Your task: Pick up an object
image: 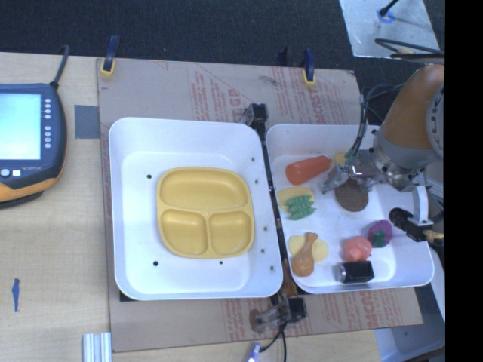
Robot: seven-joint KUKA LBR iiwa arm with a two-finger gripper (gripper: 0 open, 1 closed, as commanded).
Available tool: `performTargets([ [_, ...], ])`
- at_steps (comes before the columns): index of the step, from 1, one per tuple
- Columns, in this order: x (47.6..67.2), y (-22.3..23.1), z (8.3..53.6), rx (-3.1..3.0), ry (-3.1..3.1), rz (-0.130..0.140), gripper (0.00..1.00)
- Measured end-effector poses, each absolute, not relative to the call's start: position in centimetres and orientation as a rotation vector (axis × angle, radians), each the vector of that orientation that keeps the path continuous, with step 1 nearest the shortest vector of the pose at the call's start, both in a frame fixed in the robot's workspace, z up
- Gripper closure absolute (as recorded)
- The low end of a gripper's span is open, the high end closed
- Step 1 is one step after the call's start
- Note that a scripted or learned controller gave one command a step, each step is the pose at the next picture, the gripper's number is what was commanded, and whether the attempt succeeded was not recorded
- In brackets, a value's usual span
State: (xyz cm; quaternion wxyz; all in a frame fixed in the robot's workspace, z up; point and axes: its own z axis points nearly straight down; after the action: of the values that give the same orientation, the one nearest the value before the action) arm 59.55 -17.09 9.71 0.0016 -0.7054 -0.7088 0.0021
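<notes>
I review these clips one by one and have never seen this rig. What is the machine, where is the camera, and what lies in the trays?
A single camera looks down at a slant on a bench. The robot arm, grey with an orange band, reaches in from the right. Its gripper hangs low over the right bin, near a carrot and a brown disc. That bin also holds toy food: a green pea pod, a drumstick, something purple. The left bin holds a yellow divided plate. Nothing visibly sits between the fingers.

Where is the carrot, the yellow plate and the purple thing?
carrot (308, 169), camera view, middle of its orange body, right bin.
yellow plate (205, 188), camera view, floor of its big top compartment, left bin.
purple thing (379, 232), camera view, its rounded middle, right bin.
</notes>
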Motion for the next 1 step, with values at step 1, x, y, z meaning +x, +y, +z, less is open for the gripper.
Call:
performTargets([
  [1, 64.78, -12.38, 9.36, -2.203, -2.216, 0.028, 0.0],
])
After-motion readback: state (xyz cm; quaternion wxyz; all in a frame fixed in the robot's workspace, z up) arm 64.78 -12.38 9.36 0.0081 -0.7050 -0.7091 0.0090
